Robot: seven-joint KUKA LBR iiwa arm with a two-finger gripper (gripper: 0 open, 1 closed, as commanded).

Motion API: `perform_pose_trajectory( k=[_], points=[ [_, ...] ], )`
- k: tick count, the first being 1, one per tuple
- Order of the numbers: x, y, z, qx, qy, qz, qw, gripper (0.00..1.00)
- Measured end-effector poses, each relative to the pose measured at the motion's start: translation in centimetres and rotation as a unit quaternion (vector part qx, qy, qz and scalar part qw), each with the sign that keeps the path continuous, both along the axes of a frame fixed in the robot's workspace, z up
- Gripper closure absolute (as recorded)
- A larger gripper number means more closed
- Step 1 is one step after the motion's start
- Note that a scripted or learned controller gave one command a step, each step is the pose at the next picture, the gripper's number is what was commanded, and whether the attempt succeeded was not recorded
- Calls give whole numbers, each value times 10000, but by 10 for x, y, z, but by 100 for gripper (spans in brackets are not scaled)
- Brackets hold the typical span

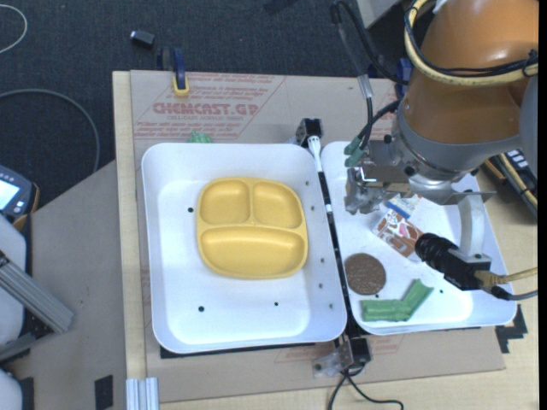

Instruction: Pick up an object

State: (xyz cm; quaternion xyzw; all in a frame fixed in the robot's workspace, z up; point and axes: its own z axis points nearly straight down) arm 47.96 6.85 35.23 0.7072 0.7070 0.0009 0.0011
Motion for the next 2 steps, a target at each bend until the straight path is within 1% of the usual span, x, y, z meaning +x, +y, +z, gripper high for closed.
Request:
perform_pose_trajectory(
  k=[1,2],
  points=[
    [-1,58,-63,7,25,3,10000,100],
    [0,69,-58,1,11,3,10000,100]
  ],
)
